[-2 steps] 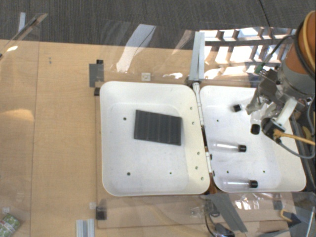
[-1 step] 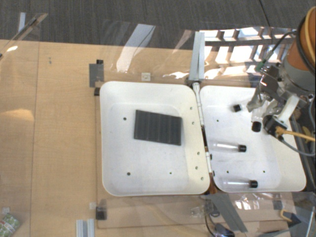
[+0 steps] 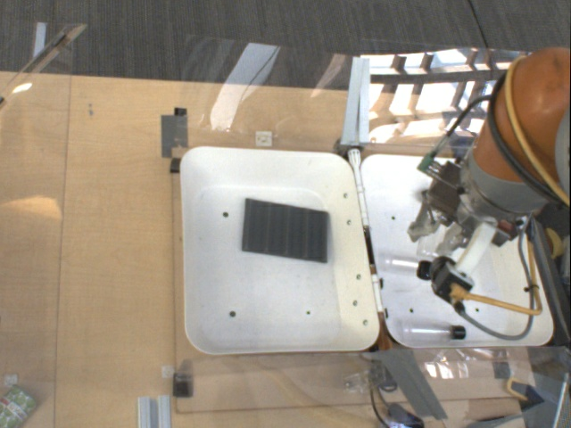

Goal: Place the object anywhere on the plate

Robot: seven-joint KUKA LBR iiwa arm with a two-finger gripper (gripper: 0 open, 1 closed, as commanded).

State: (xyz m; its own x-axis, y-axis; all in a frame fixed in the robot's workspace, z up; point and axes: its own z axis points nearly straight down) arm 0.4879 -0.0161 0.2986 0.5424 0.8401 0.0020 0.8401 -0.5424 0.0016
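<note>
In the camera view, the dark grey ribbed rectangular plate (image 3: 285, 230) lies flat in the left shallow white bin (image 3: 205, 319), well apart from the grey arm's two-finger gripper (image 3: 437, 226), which hangs over the right white bin (image 3: 393, 324). Whether the jaws are open or holding anything — I cannot tell; the object to be placed cannot be made out either. A good placement likely needs a carry leftward over the divider, centred above the plate before release.

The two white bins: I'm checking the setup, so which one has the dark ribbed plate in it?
The left bin, the one farther from the arm. The dark ribbed plate lies flat on its floor, while the gripper hangs over the right bin.
</note>
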